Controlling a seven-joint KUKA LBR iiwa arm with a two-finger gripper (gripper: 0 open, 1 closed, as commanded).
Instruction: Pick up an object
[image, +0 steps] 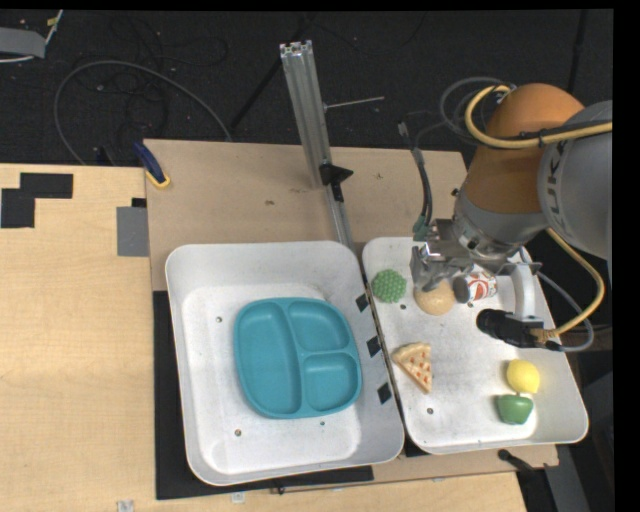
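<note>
Claw (436, 268) hung at top of right bin (560, 425), w/ a beige round obj (435, 300) just below the tips; grip state: can't tell. Green bumpy ball (389, 286) to its left, pizza slice (414, 365) lower center, lemon (522, 376) & green pepper (514, 408) lower right. Teal divided plate (297, 356) sat in left bin (200, 400).

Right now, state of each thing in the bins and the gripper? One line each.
gripper: low over the right bin's far end, above the tan round piece; grip unclear
tan round piece: lying under the gripper
green ball: loose, near the divider
pizza slice: lying flat
lemon: loose
green pepper: loose, next to the lemon
red-white item: partly hidden by the arm
teal tray: flat in the left bin
</note>
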